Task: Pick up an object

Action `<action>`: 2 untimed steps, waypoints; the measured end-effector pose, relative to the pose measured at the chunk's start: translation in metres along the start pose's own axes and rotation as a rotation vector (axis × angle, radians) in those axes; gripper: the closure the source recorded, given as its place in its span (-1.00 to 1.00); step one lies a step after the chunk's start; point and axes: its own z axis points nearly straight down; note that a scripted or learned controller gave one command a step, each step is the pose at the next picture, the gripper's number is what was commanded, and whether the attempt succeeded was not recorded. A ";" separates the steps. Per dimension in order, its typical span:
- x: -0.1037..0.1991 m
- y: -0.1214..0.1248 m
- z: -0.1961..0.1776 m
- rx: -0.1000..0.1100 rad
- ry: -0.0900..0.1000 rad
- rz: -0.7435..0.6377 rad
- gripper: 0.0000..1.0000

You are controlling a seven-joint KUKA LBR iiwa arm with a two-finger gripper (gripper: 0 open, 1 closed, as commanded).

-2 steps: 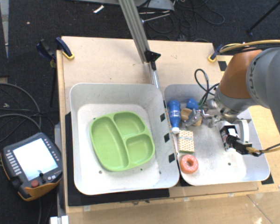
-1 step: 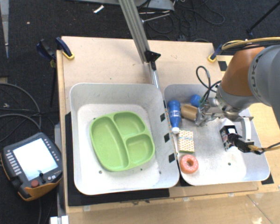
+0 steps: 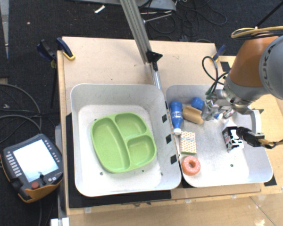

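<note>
1. Looking down on a pale wooden bench set over dark carpet tangled with cables, with a grey-and-orange handheld control pendant lying at the lower left of the frame and a slanted grey metal pole crossing the top centre.
2. Judging the pick as barely begun: nothing appearing lifted, every loose thing resting on a bin floor, all of the grasping and raising waiting to be done.
3. Reaching in from the upper right with the grey arm with its orange band, and hanging the metal gripper low over the upper part of the right-hand shallow white bin; being unable to tell from this angle whether open or closed, or whether clamped on anything.
4. Taking the likeliest target, as a guess only, to be the short tan cylinder lying just left of the gripper, or the small blue block just above that cylinder; both sitting close beside the gripper, contact not being clear.
5. Listing the rest of the right bin: a blue plastic bottle with a white cap lying along the left wall, a pale card box dotted with colour just below it, and a pink-iced ring doughnut toy near the lower left corner.
6. Noting the left-hand shallow white bin at centre frame holding one thing, a lime-green plastic plate with three compartments, lying flat and well apart from the gripper.
</note>
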 end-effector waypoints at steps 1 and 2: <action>-0.003 -0.002 -0.044 0.000 -0.001 0.001 1.00; -0.003 -0.001 -0.087 -0.001 -0.001 0.000 1.00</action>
